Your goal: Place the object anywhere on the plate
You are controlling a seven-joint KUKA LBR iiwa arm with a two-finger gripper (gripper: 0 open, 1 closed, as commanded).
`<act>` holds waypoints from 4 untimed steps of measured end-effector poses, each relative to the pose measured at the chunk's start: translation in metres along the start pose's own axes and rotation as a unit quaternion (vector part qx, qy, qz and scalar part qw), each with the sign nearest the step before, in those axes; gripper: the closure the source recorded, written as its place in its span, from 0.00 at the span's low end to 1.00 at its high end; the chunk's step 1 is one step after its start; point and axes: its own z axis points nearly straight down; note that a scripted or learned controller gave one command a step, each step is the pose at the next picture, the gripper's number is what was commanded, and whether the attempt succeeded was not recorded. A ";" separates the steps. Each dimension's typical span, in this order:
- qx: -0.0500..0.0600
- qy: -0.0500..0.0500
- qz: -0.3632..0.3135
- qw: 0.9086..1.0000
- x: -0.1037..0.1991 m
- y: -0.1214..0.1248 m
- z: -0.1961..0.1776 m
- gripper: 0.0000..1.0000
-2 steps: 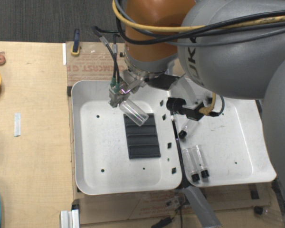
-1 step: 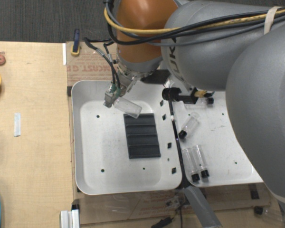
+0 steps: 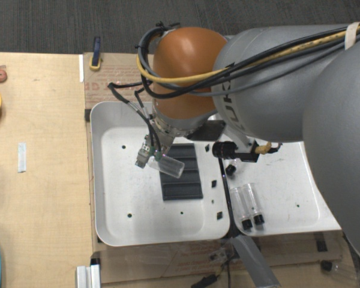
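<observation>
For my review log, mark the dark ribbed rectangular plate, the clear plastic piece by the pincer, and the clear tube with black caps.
Dark ribbed rectangular plate (image 3: pixel 183 185): camera view, lower slats.
Clear plastic piece (image 3: pixel 172 167): camera view, its middle, over the plate's upper left.
Clear tube with black caps (image 3: pixel 247 204): camera view, transparent body.

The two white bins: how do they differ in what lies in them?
The left bin holds a dark ribbed plate, with the gripper hanging over its upper left corner; the right bin holds a clear object with black ends. The arm covers more of the right bin. Both are shallow and white.
</observation>
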 end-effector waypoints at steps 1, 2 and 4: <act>-0.001 -0.001 -0.047 0.999 0.012 0.012 -0.035 1.00; -0.001 -0.001 -0.048 0.999 0.012 0.012 -0.035 0.00; -0.001 -0.001 -0.068 0.998 0.029 0.002 -0.072 1.00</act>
